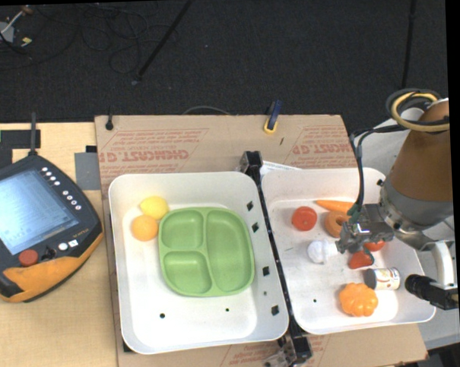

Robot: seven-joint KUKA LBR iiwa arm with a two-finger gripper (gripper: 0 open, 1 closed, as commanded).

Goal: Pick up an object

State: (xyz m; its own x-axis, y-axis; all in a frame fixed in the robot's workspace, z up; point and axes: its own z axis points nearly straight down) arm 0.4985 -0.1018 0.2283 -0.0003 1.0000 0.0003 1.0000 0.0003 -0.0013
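Observation:
My gripper (356, 240) hangs low over the right bin (296, 305), in its right half. Just under and beside it lies a small red object (361, 260), partly hidden by the gripper. A tan ring (334, 224) sits right at the gripper's left, with an orange carrot (335, 206) behind it. Further left are a red tomato (304, 218) and a white ball (318, 252). Toward the bin's front lie a small white bottle (385, 278) and an orange pepper (357, 299).
The left bin (137, 312) holds a green divided plate (205, 251), a lemon (153, 206) and an orange (144, 227). A teach pendant (34, 222) lies on the bench at far left. Black clips (252, 164) mark the ridge between the bins.

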